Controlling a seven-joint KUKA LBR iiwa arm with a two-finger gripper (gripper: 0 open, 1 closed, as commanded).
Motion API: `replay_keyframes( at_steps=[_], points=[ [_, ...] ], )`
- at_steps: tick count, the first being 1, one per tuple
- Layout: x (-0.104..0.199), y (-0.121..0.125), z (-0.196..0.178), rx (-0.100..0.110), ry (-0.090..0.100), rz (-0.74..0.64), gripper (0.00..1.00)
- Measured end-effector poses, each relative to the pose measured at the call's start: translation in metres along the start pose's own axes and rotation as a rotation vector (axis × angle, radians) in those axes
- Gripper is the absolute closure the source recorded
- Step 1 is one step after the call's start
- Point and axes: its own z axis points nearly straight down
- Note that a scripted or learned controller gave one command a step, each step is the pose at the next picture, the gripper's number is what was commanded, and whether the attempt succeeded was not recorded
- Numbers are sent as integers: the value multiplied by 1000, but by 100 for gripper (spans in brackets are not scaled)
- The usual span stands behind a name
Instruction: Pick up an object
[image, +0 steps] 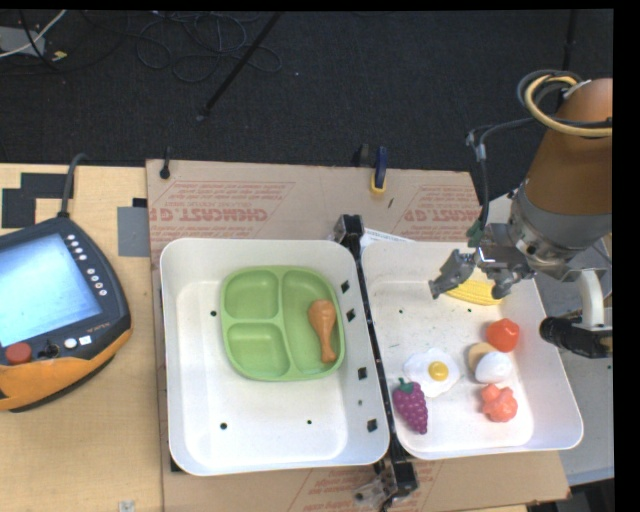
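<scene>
**Gripper poised over the banana in the right bin**

At the far left of the frame a teach pendant (55, 300) with a lit screen rests on the tabletop (60, 185). Next comes the left bin (190, 420), which holds a green divided plate (255, 350); a toy chicken drumstick (324, 328) lies in the plate's right compartment. Past the divider, the right bin (545, 425) carries the loose toys: a bunch of purple grapes (411, 404) near its lower left, a fried egg (434, 370) just above and right of the grapes, a white egg-like piece (490, 364), a red tomato-like piece (502, 334) above it, and an orange-red lumpy toy (499, 401) below it.

The gripper (478, 272) sits in the upper part of the right bin, its dark fingers spread apart with nothing between them. A yellow banana (474, 293) lies on the bin floor directly beneath and partly hidden by it, so this looks like the likeliest target; the other toys lie lower in the frame, apart from the fingers.

To do this step well, the gripper should probably descend straight down with the fingers straddling the banana's narrow width rather than its length, close only once the tips are near the bin floor, and then lift slowly. The banana's curved, smooth body may slip or pivot if caught near one end, so a grasp near its middle seems safest.
</scene>
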Motion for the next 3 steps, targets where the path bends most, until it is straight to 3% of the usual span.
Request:
replay_keyframes(
  at_steps=[1,3],
  points=[
    [0,1,-7,-11,0,-2,0],
    [5,0,81,-10,0,-3,0]
  ],
)
